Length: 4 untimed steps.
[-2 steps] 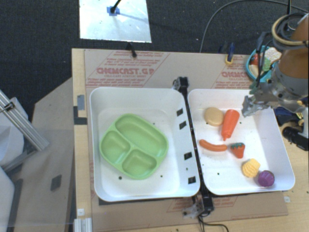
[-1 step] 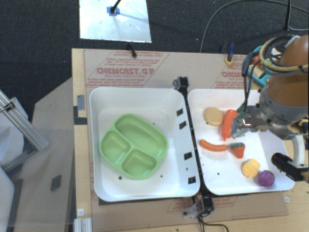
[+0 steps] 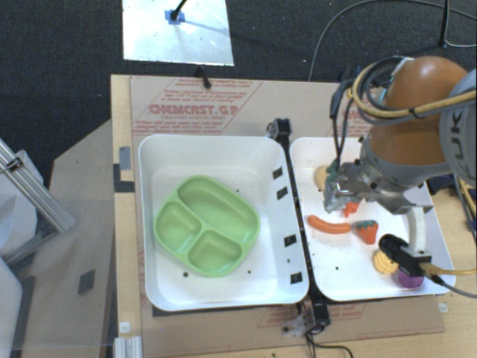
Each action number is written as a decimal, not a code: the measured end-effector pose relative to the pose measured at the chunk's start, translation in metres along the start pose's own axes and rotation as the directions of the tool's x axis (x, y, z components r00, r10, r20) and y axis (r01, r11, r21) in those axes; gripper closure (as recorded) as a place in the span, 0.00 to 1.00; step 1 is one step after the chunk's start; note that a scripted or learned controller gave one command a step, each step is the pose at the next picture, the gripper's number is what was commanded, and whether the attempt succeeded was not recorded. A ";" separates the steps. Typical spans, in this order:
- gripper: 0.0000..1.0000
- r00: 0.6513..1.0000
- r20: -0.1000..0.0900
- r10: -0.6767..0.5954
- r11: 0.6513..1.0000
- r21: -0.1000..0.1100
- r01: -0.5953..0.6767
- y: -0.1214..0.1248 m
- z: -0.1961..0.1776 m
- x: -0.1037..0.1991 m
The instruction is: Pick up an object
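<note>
Sausage [image 3: 329,225], orange-red, lies near the middle of the right bin [image 3: 313,274], a carrot-like piece [image 3: 365,232] just beside it. I have the gripper [image 3: 337,194] just above and behind it; I cannot tell how its jaws stand. Closing off-centre, I judge, could roll the sausage aside or snag the small orange piece [image 3: 350,209].

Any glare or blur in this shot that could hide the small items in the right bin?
Camera view: soft overall, with no motion streaks; the right bin floor is bright but not blown out; the orange sausage and carrot piece read clearly; the arm covers the bin's upper part; the pincer looks murky.
</note>
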<state>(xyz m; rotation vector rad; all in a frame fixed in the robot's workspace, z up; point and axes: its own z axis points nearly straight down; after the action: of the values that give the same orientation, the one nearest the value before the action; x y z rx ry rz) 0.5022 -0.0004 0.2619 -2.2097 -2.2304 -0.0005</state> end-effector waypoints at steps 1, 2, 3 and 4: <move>1.00 1.000 0.000 0.001 1.000 -0.023 -0.001 0.004 -0.234 0.025; 1.00 1.000 0.004 0.011 1.000 -0.002 -0.011 0.055 -0.169 -0.018; 1.00 1.000 0.004 0.011 1.000 -0.002 -0.011 0.086 -0.132 -0.053; 1.00 1.000 0.004 0.002 1.000 -0.007 -0.002 0.085 -0.146 -0.051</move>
<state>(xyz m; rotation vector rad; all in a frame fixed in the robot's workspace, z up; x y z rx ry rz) 0.5881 -0.0510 0.4074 -2.2169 -2.2333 -0.0040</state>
